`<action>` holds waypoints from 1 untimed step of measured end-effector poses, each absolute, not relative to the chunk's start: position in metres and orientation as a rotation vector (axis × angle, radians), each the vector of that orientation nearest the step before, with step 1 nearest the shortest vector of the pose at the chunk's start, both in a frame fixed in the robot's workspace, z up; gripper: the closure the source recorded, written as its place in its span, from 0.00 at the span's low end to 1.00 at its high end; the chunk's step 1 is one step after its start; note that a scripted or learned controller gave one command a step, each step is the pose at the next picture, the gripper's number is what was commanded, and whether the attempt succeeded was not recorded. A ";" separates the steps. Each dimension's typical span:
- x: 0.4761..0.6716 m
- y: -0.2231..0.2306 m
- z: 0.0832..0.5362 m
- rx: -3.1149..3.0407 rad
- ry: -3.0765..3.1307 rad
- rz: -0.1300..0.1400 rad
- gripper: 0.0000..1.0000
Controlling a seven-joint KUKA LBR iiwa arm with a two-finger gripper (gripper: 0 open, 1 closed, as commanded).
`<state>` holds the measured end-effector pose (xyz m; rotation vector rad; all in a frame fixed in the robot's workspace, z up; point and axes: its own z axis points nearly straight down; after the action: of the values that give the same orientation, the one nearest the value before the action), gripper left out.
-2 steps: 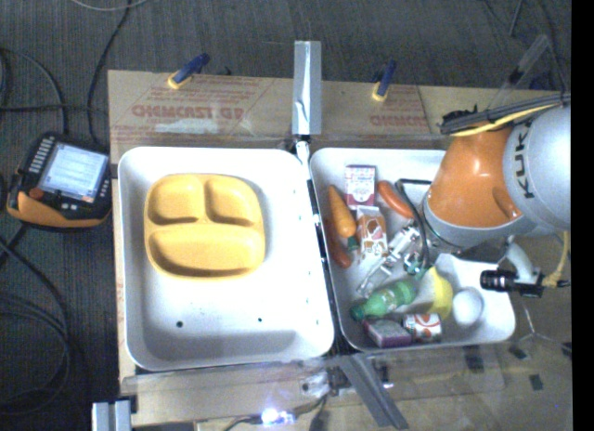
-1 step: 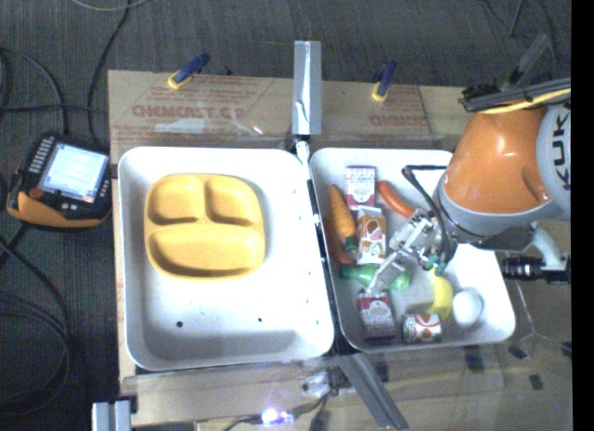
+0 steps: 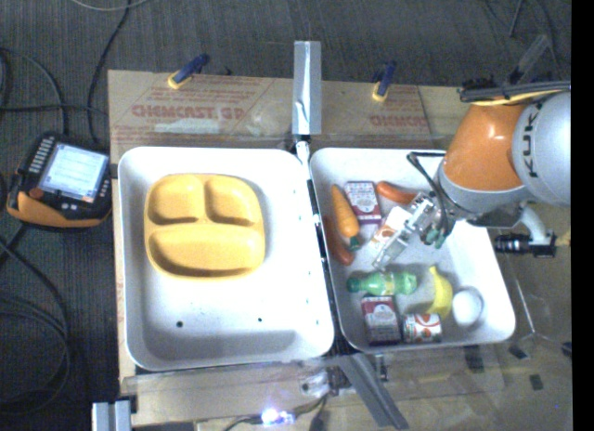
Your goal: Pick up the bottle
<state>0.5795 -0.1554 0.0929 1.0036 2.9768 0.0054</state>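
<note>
The bottle (image 3: 382, 282) is hemmed in by a banana (image 3: 440, 292), carton (image 3: 379, 317) and carrot (image 3: 344, 212); the gripper (image 3: 397, 239) is poised above, grip undeterminable.

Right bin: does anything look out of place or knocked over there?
Nothing looks spilled or damaged. The green bottle lies on its side in the right bin, beside the banana, below the gripper.

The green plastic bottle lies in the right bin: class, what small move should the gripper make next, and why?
Probably move down and slightly left: the gripper hovers just above the green plastic bottle, which lies flat between the carrots and the yellow banana.
</note>
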 end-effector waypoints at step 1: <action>0.561 -0.116 0.128 1.534 2.748 0.001 0.00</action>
<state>0.5615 -0.1164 0.1280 1.5338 2.7477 0.0008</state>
